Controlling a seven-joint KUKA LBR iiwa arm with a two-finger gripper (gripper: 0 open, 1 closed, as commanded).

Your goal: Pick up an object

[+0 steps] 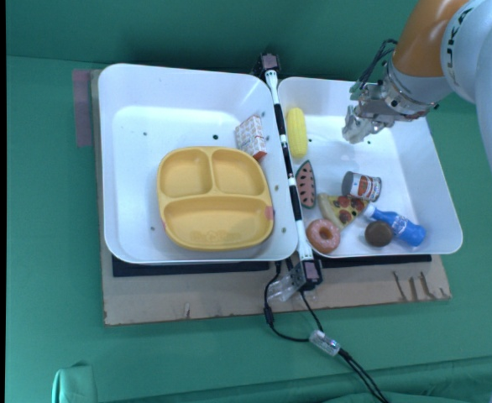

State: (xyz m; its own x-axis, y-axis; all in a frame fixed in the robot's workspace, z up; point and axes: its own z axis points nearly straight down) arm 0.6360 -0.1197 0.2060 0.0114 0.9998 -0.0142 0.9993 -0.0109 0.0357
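Camera view, looking down at the counter (pixel 187 296); the gripper (pixel 357 129) hangs over the far part of the right bin (pixel 435 187), above bare white floor, and honestly I can't tell from this angle what state it's in, though nothing looks to be in it; so I'd say the pick isn't done yet.

What could go wrong: the nearest candidates are the corn cob (pixel 296 132) off to its left, hard against the divider, and the little can (pixel 362 185) nearer the camera; drop straight down from here and it probably grabs air; go for the corn and the bin wall may block one side; the can lies tilted and looks round, so my guess is it rolls or squirts out.

The near end is a crowd; pizza slice (pixel 340 209) touching the can, donut (pixel 322 236) just beside the pizza, a brown ball-ish thing (pixel 379 233) right up against the blue bottle (pixel 397 225); a descent there could nudge neighbours or pinch two at once; the watermelon slice (pixel 306 184) sits by the divider and looks flat, which I'd bet is hard to get under.

Left bin (pixel 133 99): a yellow divided plate (pixel 215 197), nothing visible in its three compartments, plus a small carton (pixel 251 134) at its far right corner, close to the bin's right wall.
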